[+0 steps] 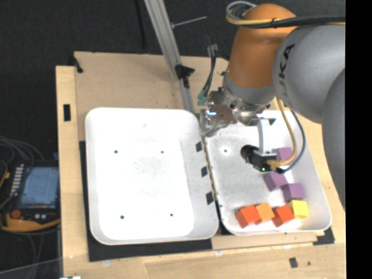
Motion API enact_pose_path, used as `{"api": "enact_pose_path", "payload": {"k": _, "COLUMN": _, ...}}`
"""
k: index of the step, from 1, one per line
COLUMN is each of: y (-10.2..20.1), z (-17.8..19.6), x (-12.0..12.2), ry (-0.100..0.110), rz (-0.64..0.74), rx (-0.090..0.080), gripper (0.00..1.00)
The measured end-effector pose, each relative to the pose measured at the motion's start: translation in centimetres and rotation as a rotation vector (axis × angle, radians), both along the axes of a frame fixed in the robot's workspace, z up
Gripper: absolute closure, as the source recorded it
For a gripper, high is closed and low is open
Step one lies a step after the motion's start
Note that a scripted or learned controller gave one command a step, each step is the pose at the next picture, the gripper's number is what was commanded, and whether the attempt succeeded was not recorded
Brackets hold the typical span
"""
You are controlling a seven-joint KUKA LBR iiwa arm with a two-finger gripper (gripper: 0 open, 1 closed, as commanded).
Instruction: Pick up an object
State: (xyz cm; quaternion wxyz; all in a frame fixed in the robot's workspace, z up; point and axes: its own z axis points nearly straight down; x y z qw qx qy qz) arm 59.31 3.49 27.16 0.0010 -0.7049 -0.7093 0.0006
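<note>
At the near rim of the right bin, the task's candidates sit in a huddle: an orange block touching a paler orange block, then a red block and a yellow block, all pressed toward the near-right corner. That probably leaves little room beside them for a grasp. Just beyond them are two purple blocks, and a third purple block lies farther in, close to the arm's cabling. The tool hangs over the far-left corner of this bin, by the wall shared with the left bin, well apart from every block. Whether it is wide or narrow I cannot tell, and nothing shows in it. I judge that it has to travel toward the near corner before any pick. Farther off, a slanted metal post rises from the bench just beside the wrist.
</note>
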Motion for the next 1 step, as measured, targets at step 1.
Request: {"api": "enact_pose_path", "payload": {"k": 1, "y": 5.29, "z": -0.51, "x": -1.51, "ry": 0.0, "rz": 0.001, "rx": 0.001, "gripper": 1.0}}
